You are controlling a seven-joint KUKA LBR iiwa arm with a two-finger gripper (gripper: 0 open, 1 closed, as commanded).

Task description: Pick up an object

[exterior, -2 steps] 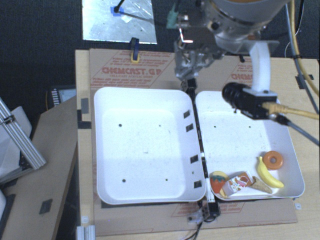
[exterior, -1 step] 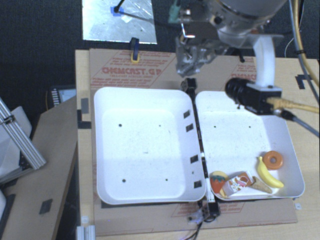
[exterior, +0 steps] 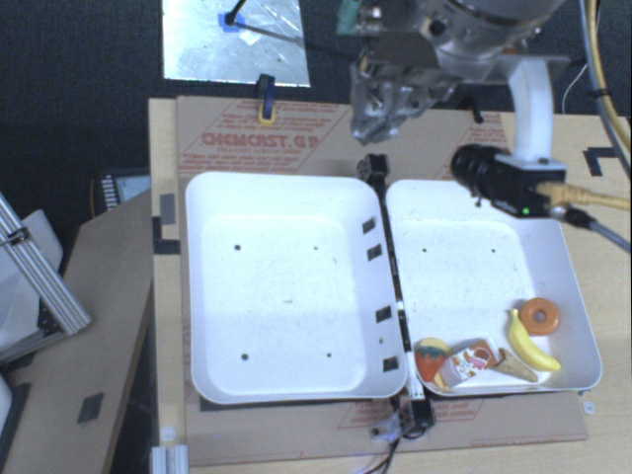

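My gripper (exterior: 378, 126) hangs high above the back edge of the bench, over the gap between the two bins, with nothing visible in it. Far below it, in the front right corner of the right bin (exterior: 464, 240), lie a yellow banana (exterior: 530, 349), an orange ring-shaped piece (exterior: 539, 315), a red-orange round piece (exterior: 431, 356), a red and white packet (exterior: 468, 362) and a small tan cone (exterior: 515, 367). These things lie close together along the front wall.
The left bin (exterior: 286, 284) stands beside the right one, with a black clip strip (exterior: 387, 265) between them. A shiny metal sheet (exterior: 235, 26) lies behind the bench. A yellow clamp (exterior: 267, 102) sits at the back edge.
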